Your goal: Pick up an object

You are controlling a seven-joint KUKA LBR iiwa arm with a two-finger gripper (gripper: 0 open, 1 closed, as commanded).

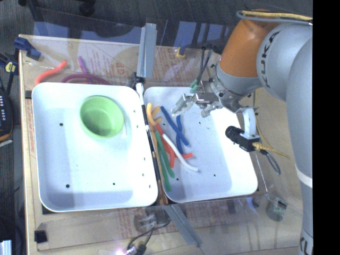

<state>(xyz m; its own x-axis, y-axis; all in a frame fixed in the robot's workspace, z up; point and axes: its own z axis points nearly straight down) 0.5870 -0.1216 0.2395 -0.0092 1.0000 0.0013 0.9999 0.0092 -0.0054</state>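
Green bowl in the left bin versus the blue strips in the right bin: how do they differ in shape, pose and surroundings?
The green bowl is round and hollow, opening upward; the blue strips are thin, flat and crossed over each other. The bowl is light green, the strips dark blue. The bowl sits by itself in the left bin, while the strips lie among orange, red, green and white strips in the right bin. Both rest on a white bin floor, untouched by the tool.

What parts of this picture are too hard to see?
- Gripper: small and blurred in the camera view; whether it holds anything is unclear.
- Sticks in the right bin: piled together, so their count is unclear.
- Arm: cut off by the top edge.
- Green bowl: plain to see.
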